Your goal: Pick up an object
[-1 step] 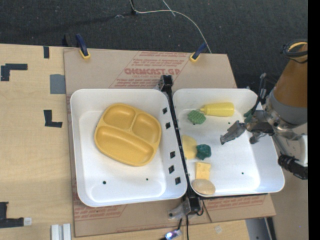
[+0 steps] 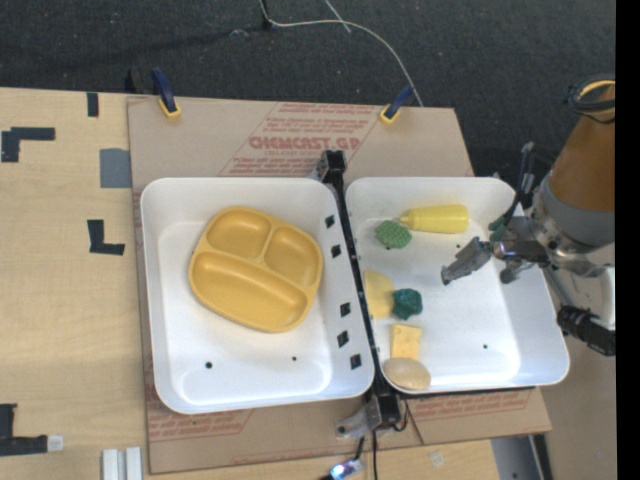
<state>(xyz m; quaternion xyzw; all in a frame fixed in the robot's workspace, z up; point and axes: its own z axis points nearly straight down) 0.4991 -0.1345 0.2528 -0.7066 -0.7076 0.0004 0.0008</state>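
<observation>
Camera view, slanted down over the shallow white right-hand bin (image 2: 520, 363): holds every loose candidate for the pick, all crowded toward this bin's left half. Hovering above this bin's right half, the grey arm's two-finger gripper (image 2: 478, 272), fingers spread apart with nothing between them and angled down and left toward the bin's middle, probably so that a descent meets bare floor or the nearest piece rather than the rim. Near this bin's far wall, the long yellow plastic bottle-shaped toy (image 2: 437, 218), lying flat, long axis running across the bin from left to right, narrow end pointing left toward the bin's left wall. Just off that narrow end, a knobbly green plastic lump (image 2: 393, 234). Against this bin's left wall, midway down, a pale yellow rounded piece (image 2: 376, 293) touching a dark teal chunk (image 2: 406, 303); nearer the bin's front, a small yellow wedge-like block (image 2: 405, 341) and, at the front left corner, a tan egg-shaped oval (image 2: 406, 373). Beyond this bin's left wall, a yellow sectioned plastic plate (image 2: 257, 268) in the neighbouring bin. Nothing lifted yet; likeliest target by closeness the bottle-shaped toy, best pinched across its short width, calling for a turn of the wrist.
</observation>
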